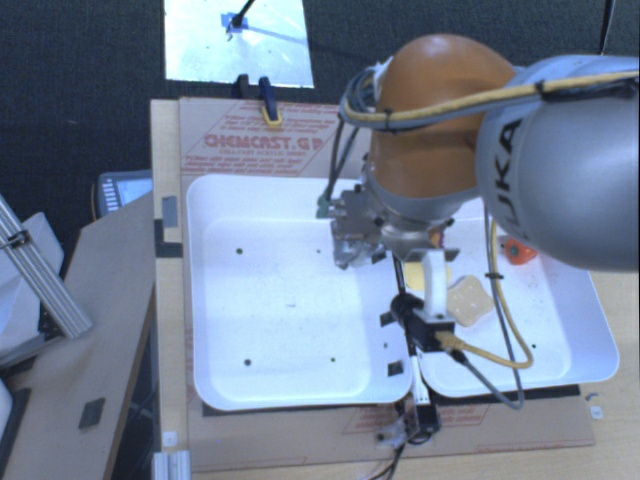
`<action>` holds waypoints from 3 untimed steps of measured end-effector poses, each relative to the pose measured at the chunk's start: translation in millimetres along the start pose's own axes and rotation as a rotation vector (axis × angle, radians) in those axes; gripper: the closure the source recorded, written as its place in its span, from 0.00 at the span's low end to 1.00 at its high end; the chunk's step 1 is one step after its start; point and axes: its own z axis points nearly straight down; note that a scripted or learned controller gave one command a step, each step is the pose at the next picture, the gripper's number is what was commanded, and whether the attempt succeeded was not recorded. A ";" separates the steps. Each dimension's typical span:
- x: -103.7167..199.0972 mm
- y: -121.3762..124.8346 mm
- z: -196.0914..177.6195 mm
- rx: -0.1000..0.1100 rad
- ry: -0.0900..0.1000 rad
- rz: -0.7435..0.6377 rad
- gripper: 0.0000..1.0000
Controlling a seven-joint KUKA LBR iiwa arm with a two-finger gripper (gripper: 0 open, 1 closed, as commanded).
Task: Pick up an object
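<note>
My gripper (352, 242) hangs low over the right edge of the left white bin (262, 313), close to the divide between the two bins. The grey arm and its orange band cover much of the right bin (572, 340). In that right bin lies a pale tan square piece (468, 299), below and to the right of the gripper. A small orange-red object (517, 252) peeks out at the arm's lower edge. I see nothing between the gripper's tips.
A cardboard sheet (255, 140) lies under the bins and sticks out behind them, with a yellow clamp (270, 115) on its back edge. A shiny square panel (236, 28) sits further back. Aluminium framing (38, 278) stands at the left.
</note>
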 end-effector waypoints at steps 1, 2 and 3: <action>71.3 -14.5 -63.9 -0.020 0.011 -0.015 1.00; 89.5 29.9 -102.5 -0.022 0.009 -0.009 1.00; 86.7 56.8 -243.7 -0.033 0.013 -0.009 1.00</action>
